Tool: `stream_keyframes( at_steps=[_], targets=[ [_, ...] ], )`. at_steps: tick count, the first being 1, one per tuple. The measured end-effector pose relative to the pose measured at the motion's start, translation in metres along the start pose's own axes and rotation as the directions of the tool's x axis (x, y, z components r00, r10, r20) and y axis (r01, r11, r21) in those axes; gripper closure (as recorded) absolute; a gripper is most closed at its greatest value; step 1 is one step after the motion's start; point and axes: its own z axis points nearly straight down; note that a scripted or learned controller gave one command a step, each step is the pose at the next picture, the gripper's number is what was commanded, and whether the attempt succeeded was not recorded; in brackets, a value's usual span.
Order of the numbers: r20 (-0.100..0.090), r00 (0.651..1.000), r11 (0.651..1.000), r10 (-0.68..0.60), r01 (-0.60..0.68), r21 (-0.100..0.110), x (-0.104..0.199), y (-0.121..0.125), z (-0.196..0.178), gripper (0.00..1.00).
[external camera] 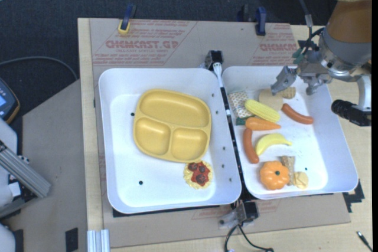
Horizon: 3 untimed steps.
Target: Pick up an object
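A small pale, lumpy object [284,91] is seen at the far edge of the right bin [336,156], and the gripper [300,82] is poised right over it, its two grey fingers spread apart, one on each side; the object is not clamped between them. The arm [349,15] is brought in from the right, its orange band standing above a grey wrist, tilted down toward the bin's far edge.

Smooth plastic toy food is scattered across the same bin: a corn cob [261,109], a carrot [262,124], two sausages [297,114], a curved banana [273,141] and a ribbed orange pumpkin [274,174] near the near edge.

In the left bin [115,144] a yellow three-compartment tray [172,125] is laid flat, with a small pasta piece topped in red [198,174] just beside its near right corner. Both bins are carried on the cardboard-covered counter [177,38].
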Motion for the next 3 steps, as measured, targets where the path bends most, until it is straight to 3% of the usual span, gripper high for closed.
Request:
stream_keyframes(
  at_steps=[1,3],
  targets=[
    [0.002,1.0,1.0,-0.002,0.002,-0.014,0.0,0.002,-0.009,0.0],
    [0.001,1.0,1.0,-0.001,0.001,-0.009,-0.007,0.003,0.093,0.0]
  ],
)
